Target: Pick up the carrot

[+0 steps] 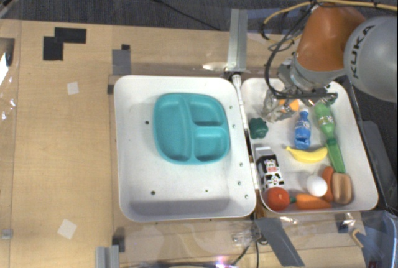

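We see the arm [348, 43] reaching in from the right, its orange band sitting above the far end of the right bin [367, 195]; below the band the gripper [278, 108] hangs over the bin's back left part, and something orange shows right at its tip, though we cannot tell whether that is a held object or part of the clutter (the view is too blurred there), nor can we tell how the tool is set. The carrot [313, 201] lies well apart from the gripper, at the near end of the right bin, stretched along the front wall; a red tomato [278, 198] sits just beside its left end, a white egg [318, 186] rests just behind it, and a hot dog in a bun [341, 188] stands at its right end. Further back in the same bin we find a yellow banana [308, 154], a blue bottle [302, 129] just behind it, a green bottle [328, 136] running along the right side, a dark green piece [258, 129] near the left wall, and a small black and white carton [268, 168] against that wall. The left bin [134, 198] holds a teal divided plate [190, 127], lying flat near its middle; both bins rest side by side on the wooden bench [56, 155].
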`<state>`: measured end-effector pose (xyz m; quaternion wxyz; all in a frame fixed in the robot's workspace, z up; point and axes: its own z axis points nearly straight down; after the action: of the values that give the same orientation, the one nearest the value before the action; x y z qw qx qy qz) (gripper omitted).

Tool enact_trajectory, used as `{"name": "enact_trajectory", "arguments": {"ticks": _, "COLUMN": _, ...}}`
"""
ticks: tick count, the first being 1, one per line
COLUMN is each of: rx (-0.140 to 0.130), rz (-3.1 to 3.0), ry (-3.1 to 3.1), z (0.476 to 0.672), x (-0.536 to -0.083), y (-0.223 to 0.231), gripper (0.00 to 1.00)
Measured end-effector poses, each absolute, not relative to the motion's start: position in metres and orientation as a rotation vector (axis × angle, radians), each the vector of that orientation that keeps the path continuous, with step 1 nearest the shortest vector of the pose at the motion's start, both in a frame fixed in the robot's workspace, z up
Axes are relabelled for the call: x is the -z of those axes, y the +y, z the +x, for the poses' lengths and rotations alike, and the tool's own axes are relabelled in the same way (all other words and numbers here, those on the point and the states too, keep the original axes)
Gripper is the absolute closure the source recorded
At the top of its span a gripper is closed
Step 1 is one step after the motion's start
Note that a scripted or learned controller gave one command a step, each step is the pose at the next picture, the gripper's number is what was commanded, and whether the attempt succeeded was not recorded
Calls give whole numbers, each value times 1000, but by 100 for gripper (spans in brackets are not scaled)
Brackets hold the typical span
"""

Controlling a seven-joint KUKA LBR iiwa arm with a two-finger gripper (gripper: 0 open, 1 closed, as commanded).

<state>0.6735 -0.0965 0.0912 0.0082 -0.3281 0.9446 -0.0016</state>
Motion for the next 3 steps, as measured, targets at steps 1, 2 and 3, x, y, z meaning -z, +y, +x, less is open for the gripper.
{"name": "enact_trajectory", "arguments": {"ticks": 1, "rx": 17, "rz": -1159, "ry": 2891, "z": 674, "x": -259, "y": -72, "gripper": 100}}
{"name": "enact_trajectory", "arguments": {"ticks": 2, "rx": 6, "rz": -1164, "ry": 2904, "z": 671, "x": -251, "y": -72, "gripper": 0}}
{"name": "enact_trajectory", "arguments": {"ticks": 3, "rx": -2, "rz": -993, "ry": 2979, "z": 668, "x": -122, "y": -124, "gripper": 0}}
